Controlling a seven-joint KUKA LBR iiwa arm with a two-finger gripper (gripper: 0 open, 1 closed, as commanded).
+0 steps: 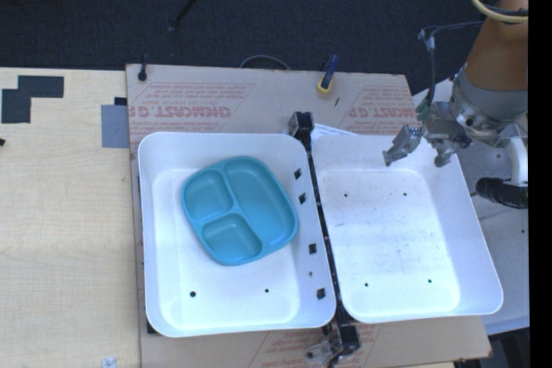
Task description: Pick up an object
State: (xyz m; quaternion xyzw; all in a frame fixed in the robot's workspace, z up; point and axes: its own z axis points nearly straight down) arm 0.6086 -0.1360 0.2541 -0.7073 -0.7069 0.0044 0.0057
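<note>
Camera view: hovering spread-fingered two-finger gripper (423,146) over right bin's (466,293) far edge, gripping nothing; lying well apart in left white bin (159,306), teal three-compartment plastic plate (239,209). Approach stage; next, probably crossing leftward, descending onto plate's rim.

Landmark = divider strip (312,211) between the two bins. Left bin (159,271) sits directly left of it, right bin (466,271) directly right, both touching it. Divided plate (239,209) lies in left bin, left of the strip, toward the far half, tilted. Gripper (421,146) hangs right of the strip, over right bin's far rim. Cardboard sheet (224,103) lies under both bins, showing behind the strip
</note>
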